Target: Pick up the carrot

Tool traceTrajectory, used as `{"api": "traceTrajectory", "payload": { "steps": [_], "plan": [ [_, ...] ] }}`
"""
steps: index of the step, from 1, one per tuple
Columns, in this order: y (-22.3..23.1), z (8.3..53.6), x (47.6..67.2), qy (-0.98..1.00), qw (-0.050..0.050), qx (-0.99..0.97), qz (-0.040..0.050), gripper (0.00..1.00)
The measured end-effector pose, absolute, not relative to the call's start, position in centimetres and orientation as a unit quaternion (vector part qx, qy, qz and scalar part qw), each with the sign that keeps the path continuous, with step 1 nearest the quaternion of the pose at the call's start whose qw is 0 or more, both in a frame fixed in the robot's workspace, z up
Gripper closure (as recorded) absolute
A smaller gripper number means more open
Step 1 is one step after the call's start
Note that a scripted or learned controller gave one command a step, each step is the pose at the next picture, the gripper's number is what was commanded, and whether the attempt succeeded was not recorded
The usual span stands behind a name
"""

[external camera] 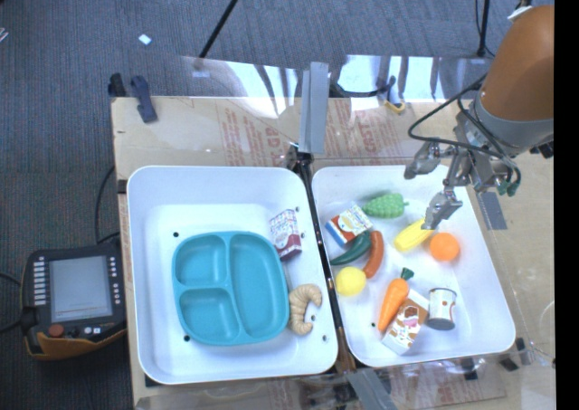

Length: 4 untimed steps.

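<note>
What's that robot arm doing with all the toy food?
The robot arm is trying to pick up the carrot, which lies in the right bin beside a lemon and a small can. The gripper hangs over the far end of that bin, near a banana and an orange, holding nothing. The left bin holds a blue tray.

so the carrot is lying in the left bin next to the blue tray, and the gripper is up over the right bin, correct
Not quite. The camera view shows the carrot in the right bin, between a lemon and a small can. The blue tray is in the left bin. The gripper is over the right bin.
</note>
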<state>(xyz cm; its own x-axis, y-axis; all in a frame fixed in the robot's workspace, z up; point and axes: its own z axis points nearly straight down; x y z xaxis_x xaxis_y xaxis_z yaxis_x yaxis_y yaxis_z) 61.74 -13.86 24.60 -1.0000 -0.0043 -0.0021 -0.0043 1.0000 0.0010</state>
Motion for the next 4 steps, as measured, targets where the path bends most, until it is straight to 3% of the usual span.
{"api": "traceTrajectory", "payload": {
  "steps": [1,2,3,4],
  "plan": [
    [-13.8,13.7,57.1,0.999,-0.005,-0.053,0.0022,0.0],
    [-12.8,10.6,51.4,0.989,0.026,-0.146,-0.0077,0.0],
    [-7.7,8.7,49.2,1.0,0.001,-0.004,0.0008,0.0],
    [-7.8,9.7,49.3,1.0,0.001,-0.005,-0.0017,1.0]
  ]
}}
